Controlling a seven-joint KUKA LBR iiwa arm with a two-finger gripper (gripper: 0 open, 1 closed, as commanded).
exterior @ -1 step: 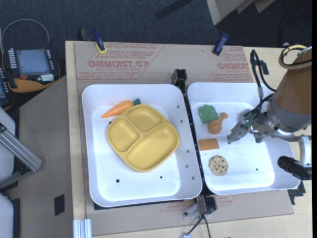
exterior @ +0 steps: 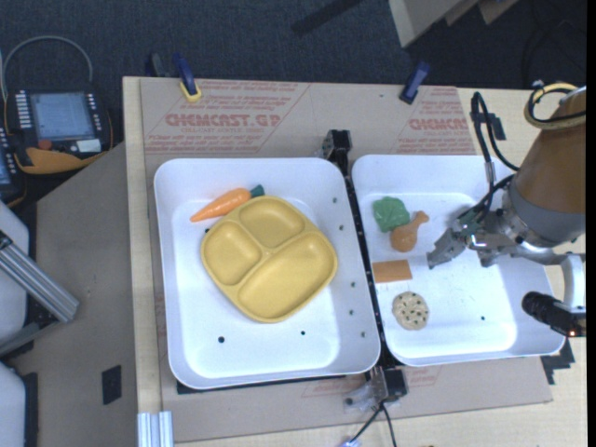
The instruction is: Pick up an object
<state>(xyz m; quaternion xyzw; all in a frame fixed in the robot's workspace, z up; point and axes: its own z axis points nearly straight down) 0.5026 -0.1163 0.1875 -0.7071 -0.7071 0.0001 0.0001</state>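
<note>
Your gripper (exterior: 445, 250) hangs over the right bin (exterior: 447, 347), fingers spread and holding nothing. The nearest pick is the brown drumstick (exterior: 407, 235) just to its left, with the green lump (exterior: 391, 213) beside that. Centre over the drumstick's thick end, keep clear of the green lump, and come straight down before closing. The orange slab (exterior: 391, 270) and cookie (exterior: 410, 310) lie nearer you.

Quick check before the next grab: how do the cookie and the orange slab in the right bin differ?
The cookie is round, tan and dark-speckled; the orange slab is rectangular and plain orange. The cookie lies nearer the bin's front edge, and the slab sits just above it in the camera view, closer to the chicken leg. Both lie flat on the right bin floor, apart from each other and left of the gripper.
</note>
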